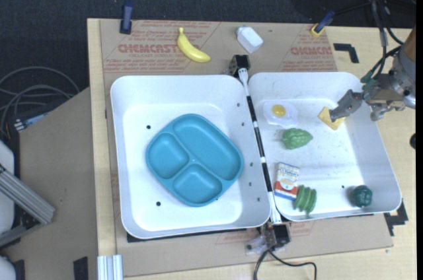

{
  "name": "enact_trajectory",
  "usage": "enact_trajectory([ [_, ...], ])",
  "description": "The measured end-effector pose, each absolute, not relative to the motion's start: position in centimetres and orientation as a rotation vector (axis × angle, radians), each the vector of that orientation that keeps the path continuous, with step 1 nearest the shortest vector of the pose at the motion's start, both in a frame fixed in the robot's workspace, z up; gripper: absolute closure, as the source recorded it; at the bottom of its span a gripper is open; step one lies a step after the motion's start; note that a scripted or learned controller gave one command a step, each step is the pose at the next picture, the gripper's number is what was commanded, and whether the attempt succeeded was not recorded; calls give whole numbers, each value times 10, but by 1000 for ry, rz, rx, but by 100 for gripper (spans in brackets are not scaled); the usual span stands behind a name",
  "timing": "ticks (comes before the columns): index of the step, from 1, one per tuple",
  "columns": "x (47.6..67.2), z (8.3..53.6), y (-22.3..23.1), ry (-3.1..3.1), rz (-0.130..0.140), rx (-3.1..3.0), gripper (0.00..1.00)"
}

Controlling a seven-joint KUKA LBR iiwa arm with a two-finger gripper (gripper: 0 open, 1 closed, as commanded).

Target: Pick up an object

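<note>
Inspector: The claw (360, 102) sits over the right bin (380, 160), its fingers spread, one tip just beside the yellow wedge (329, 117). Nothing is held.

Clerk: So, the step?

Inspector: Approach, I judge. Next it must centre on the wedge and close (a small, hard-edged block, likely to slip). Other candidates: a knobbly green lump (295, 138), a fried-egg toy (278, 112), a glossy dark-green ball (361, 195).

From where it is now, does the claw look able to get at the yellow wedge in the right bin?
Probably yes. The claw hangs right by the yellow wedge near the right bin's back edge, with nothing lying over the wedge; the green leafy piece sits apart from it.
</note>
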State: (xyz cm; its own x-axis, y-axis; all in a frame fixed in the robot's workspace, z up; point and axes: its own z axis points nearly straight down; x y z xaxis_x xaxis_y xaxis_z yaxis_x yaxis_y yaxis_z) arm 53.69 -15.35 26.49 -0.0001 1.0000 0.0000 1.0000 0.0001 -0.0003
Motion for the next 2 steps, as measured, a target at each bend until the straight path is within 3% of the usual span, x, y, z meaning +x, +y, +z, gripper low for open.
enact_trajectory([
  [1,549,124,-110,-2220,2,-2219,0],
  [2,579,86,-113,-2225,-5,-2224,0],
])
